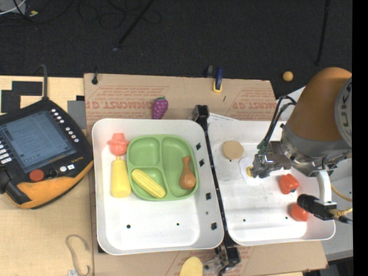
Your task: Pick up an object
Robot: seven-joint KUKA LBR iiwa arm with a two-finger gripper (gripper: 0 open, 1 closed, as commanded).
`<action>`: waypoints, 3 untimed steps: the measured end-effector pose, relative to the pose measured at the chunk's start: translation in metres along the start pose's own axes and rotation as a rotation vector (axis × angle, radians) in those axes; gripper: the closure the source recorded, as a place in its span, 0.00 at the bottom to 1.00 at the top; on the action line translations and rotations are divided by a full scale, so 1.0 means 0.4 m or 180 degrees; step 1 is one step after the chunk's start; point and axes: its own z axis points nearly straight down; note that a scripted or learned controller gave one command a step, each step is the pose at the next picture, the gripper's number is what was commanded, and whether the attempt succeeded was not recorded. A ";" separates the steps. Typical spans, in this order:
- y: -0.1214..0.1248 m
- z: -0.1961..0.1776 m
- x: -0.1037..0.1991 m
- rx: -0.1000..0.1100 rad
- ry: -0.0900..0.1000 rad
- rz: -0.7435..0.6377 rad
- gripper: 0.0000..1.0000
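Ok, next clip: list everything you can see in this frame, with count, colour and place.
bins: 2, white, side by side on the bench
plate: 1, green, divided, left bin
corn: 1, yellow, on the plate
drumstick: 1, brown, on the plate
bottle: 1, yellow, left bin, beside the plate
pink toy: 1, left bin, above the bottle
cookie: 1, tan, right bin
red items: 2, right bin, near the arm
grapes: 1, purple, on cardboard behind the left bin
pendant: 1, black and orange, left of the bins
arm: 1, grey and orange, from the right
tool: 1, over the right bin
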 end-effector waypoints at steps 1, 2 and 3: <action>0.001 -0.054 -0.002 0.0006 0.0002 -0.0001 1.00; -0.055 -0.046 0.092 0.0023 0.0006 -0.0006 1.00; -0.105 -0.049 0.242 0.0023 0.0008 -0.0016 1.00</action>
